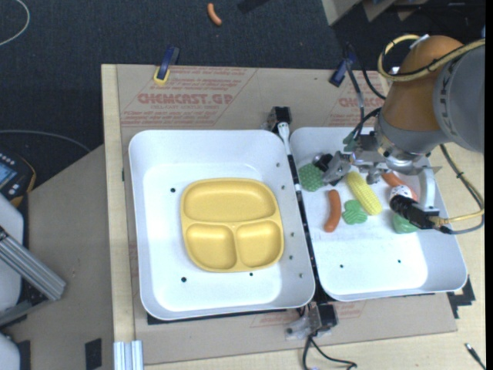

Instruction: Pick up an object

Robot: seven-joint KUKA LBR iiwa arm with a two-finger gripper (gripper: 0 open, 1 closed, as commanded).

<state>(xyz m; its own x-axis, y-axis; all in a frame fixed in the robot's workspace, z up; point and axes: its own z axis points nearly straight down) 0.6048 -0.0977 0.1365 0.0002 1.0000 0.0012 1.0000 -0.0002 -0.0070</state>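
Several toy foods lie in the right bin (385, 272). A yellow corn cob (365, 194) sits near the bin's middle, with an orange-red sausage (332, 210) to its left. A green leafy piece (311, 178) lies at the far left, a second green piece (355, 213) below the corn, and a third (404, 223) at the right. My gripper (360, 168) hangs low over the upper end of the corn cob, beneath the orange-banded wrist (420, 83). The wrist hides part of an orange item (394, 180).
The left bin (154, 206) holds a yellow three-compartment plate (231, 223). A black divider bar (296, 199) runs between the bins. A yellow cable (462, 220) loops off the gripper to the right. Clamps (165, 65) sit on the bench's far edge.
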